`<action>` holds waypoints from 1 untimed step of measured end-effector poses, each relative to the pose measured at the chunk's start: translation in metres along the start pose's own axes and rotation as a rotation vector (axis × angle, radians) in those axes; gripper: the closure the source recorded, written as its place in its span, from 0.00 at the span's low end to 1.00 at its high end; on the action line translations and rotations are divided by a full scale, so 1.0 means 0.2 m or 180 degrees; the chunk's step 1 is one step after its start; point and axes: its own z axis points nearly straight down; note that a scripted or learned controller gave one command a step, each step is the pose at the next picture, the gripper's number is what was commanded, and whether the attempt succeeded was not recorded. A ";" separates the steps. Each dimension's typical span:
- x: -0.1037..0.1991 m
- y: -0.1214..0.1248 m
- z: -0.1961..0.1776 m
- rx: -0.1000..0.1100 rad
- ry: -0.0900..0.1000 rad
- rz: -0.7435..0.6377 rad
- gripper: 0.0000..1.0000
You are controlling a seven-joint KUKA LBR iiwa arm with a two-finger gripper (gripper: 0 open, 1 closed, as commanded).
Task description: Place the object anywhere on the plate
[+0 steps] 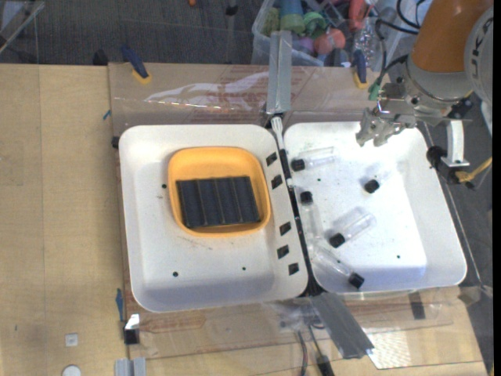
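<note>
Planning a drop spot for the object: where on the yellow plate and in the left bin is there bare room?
A dark ridged block covers most of the yellow plate; only its rim strip is bare. The left bin has open floor left of and below the plate. The right bin is crowded with clear vials along its left half.

Left bin (149,272): orange plate (182,163) with dark ridged block (218,201) covers most of plate; floor around plate bare. Right bin (438,249): clear vials (350,228) with black caps scattered left and centre; right side open. Divider clips (283,228) between bins.
</note>
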 end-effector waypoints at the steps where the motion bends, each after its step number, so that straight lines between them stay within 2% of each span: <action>1: -0.01 0.05 -0.22 -0.0006 -0.0003 -0.0656 1.00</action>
